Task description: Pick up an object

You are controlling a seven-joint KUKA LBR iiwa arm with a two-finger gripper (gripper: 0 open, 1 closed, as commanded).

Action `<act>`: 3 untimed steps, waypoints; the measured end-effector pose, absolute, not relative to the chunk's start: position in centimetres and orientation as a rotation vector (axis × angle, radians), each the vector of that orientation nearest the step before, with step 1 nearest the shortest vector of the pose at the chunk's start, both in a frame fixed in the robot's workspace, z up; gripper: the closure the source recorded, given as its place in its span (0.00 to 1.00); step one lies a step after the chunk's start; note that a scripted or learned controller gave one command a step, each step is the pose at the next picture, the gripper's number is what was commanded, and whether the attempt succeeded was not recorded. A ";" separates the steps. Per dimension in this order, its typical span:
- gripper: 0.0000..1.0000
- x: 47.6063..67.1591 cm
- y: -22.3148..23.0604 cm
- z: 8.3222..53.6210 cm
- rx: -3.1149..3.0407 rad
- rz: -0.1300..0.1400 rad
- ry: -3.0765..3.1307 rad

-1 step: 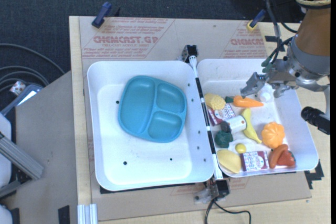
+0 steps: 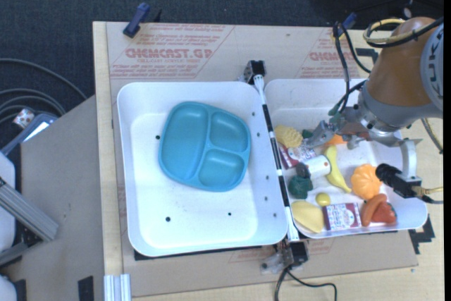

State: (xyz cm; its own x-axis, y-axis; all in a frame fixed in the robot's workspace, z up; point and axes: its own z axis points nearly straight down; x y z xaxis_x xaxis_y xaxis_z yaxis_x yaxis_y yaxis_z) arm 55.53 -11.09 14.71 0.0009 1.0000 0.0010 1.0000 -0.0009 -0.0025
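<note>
Toy food fills the right-hand bin (image 2: 416, 222), and none of it looks lifted yet: a banana (image 2: 335, 169), an orange pumpkin-like piece (image 2: 366, 181), a small red and white carton (image 2: 343, 216), a pale yellow lemon-shaped piece (image 2: 308, 216), a dark green piece (image 2: 300, 186), a white cylinder with a red end (image 2: 315, 167), a red piece (image 2: 378, 211) at the near right corner and a yellow piece (image 2: 287, 135) by the divider all rest on the bin floor. The gripper (image 2: 325, 134) is low over the upper middle of this bin, just beside the yellow piece and just above the banana's top end, with a small orange bit showing close by its tip. Whether its fingers are spread or closed cannot be made out, since the wrist and cabling hide them, and nothing is visibly caught between them. The left bin (image 2: 141, 222) holds a blue divided plate (image 2: 205, 146), well apart from the arm. By my reading the pick is at the reach stage: the approach is made, while the grasp and the lift are both left to do
</note>
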 end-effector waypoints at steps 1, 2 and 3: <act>0.00 63.9 -11.7 8.4 -2.220 0.001 -2.221; 1.00 64.0 -11.7 9.5 -2.223 -0.003 -2.223; 0.00 64.0 -11.7 9.5 -2.223 -0.002 -2.222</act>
